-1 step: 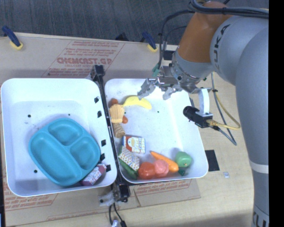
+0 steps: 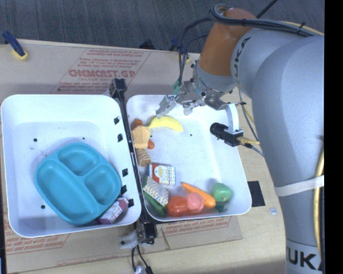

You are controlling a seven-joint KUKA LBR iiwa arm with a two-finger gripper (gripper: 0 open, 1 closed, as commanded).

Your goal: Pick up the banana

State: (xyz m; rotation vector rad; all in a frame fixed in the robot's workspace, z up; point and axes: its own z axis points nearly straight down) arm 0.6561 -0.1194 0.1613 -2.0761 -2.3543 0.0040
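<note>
Overhead, reaching in from the right: grey arm (image 2: 274, 90) bent down over the right bin (image 2: 231, 170), orange band above the wrist. End effector (image 2: 170, 103) low at the bin's far-left corner, metal fingers (image 2: 164, 104) slanting leftward, apparently parted, grasping nothing. Banana (image 2: 166, 124) flat on the bin floor just below the fingertips, close beside, not between them.

Yellow banana (image 2: 167, 124) in a white bin (image 2: 231, 170); blue plate (image 2: 77, 181) lower left (three compartments); orange carrot (image 2: 197, 193), green pepper (image 2: 221, 192), grey arm (image 2: 274, 96) with orange band.
</note>
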